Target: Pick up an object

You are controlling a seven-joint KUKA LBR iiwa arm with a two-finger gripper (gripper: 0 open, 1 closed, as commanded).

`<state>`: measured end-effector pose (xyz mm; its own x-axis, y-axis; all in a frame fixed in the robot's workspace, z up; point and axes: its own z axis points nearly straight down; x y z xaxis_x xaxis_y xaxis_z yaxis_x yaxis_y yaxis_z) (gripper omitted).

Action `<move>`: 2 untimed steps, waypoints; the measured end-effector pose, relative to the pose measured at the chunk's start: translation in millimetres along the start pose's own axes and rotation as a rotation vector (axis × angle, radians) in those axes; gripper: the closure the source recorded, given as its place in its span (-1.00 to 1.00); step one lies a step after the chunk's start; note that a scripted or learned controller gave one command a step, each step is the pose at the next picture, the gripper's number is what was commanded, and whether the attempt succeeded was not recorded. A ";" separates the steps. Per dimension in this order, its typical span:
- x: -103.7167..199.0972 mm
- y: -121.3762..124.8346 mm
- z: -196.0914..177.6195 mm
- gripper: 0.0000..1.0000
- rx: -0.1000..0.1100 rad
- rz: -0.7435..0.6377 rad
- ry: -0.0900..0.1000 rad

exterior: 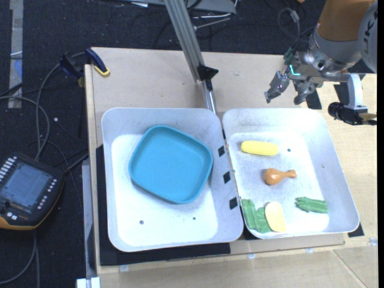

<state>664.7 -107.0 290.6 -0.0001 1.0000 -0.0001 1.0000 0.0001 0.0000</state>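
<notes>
A: Where's your pincer (pixel 290 89) right now?

B: You'll find it up at about one o'clock, above the bench (pixel 150 80) just past the far rim of the right bin (pixel 336 155). Its fingers stand spread, with nothing between them.

A: And what can you pick from?

B: Look in the right bin. A yellow corn (pixel 259 148) lies near the far side, at about twelve o'clock within the bin. Just nearer you sits a brown drumstick (pixel 278 176), around the middle. At six o'clock there's a pale yellow slice (pixel 275 216) touching a green pod (pixel 254 215) on its nine o'clock side. A second green piece (pixel 311 205) lies at about four o'clock, apart from the rest.

A: What about the left bin (pixel 120 161)?

B: You've got a blue plate (pixel 171 164) there, flat, a little toward the far side of the bin.

A: Anything else around the bench?

B: A pendant (pixel 27 191) lies on the floor at nine o'clock, and a slanted metal pole (pixel 189 38) comes down to the gap between the bins.
</notes>
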 end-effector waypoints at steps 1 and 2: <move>0.0 0.0 0.0 -1.00 0.000 0.000 0.000; -1.9 5.3 44.7 -1.00 0.004 0.000 0.000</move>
<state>670.0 -108.9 245.9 -0.0001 1.0000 0.0003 1.0000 0.0001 -0.0038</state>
